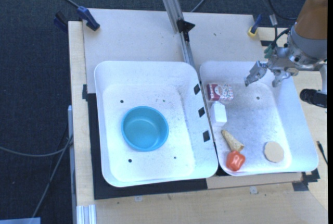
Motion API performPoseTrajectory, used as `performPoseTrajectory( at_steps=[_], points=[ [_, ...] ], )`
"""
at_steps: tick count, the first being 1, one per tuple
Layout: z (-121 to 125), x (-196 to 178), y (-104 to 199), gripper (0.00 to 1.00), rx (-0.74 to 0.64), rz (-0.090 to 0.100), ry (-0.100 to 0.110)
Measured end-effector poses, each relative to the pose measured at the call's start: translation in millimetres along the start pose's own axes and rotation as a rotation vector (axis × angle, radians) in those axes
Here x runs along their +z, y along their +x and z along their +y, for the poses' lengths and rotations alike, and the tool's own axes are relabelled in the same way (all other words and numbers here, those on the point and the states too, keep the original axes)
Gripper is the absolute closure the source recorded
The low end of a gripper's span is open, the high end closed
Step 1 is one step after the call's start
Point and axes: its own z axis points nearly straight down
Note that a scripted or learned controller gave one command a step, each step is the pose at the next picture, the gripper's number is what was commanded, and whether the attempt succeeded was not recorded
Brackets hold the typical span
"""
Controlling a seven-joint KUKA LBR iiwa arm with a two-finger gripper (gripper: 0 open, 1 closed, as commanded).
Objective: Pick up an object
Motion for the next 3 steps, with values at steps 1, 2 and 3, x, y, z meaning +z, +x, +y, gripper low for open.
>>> performPoseTrajectory(
  at_steps=[1, 2, 3],
  points=[
    [10, 55, 2, 0.0, -0.002, 0.0, 0.0],
    [18, 113, 1, 0.0, -0.002, 0.0, 0.003],
    [21, 95, 1, 1.0, -0.001, 0.001, -0.008]
  ],
)
